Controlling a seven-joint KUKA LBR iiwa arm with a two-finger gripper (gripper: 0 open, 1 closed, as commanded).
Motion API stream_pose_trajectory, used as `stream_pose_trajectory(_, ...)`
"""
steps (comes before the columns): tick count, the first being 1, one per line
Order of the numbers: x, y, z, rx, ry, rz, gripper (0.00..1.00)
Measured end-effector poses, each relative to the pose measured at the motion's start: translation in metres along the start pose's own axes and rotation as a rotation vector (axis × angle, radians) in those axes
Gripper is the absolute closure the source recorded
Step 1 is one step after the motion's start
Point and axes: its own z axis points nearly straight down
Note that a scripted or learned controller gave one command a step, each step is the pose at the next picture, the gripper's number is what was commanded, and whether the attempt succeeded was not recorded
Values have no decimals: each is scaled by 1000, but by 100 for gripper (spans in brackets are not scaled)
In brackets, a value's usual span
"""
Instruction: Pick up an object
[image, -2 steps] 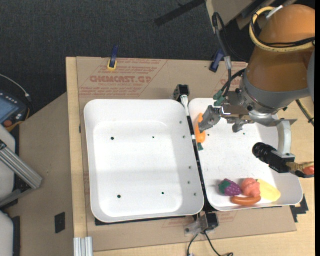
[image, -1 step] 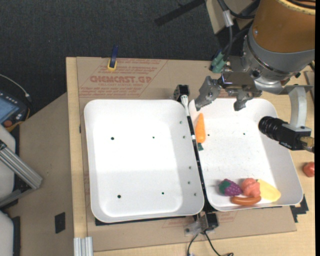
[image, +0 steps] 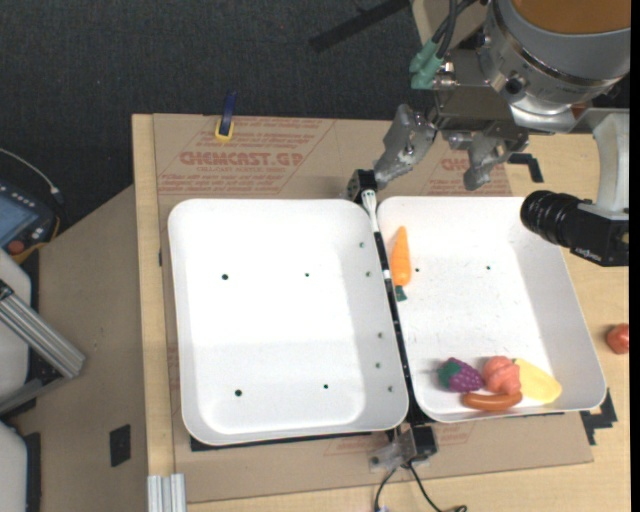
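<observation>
Gripper (image: 438, 157): positioned above the far edge of the right bin (image: 560, 330), near its far-left corner. The fingers (image: 400, 152) stand apart, one toward the divide between the bins, the other (image: 483, 162) further right. Nothing lies between them and they touch no object.

Right bin contents: a toy carrot (image: 400, 256) lies against the left wall, in the far half of the bin, its green stem end pointing to the near edge. Four items are bunched together at the near edge, toward the near-right corner: a purple grape bunch (image: 461, 376) on the left of the group; an orange-red piece (image: 502, 374) just beside it; a yellow piece (image: 539, 384) on the right, touching the orange-red one; and a red sausage-shaped piece (image: 491, 402) lying across the front of the group.

Left bin (image: 270, 320): white floor marked with a few small dark dots.

Surface: both bins rest on a brown cardboard sheet (image: 250, 150) bearing red printed lettering. A small red-orange object (image: 618, 339) sits outside the right bin, at the surface's right edge.
</observation>
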Motion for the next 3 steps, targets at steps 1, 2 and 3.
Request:
stream_pose_trajectory(1, -27, -7, 227, 31, -10, 10, 0)
stream_pose_trajectory(2, -31, -7, 349, 27, -8, 9, 0)
stream_pose_trajectory(3, -30, -3, 333, 11, -4, 10, 100)
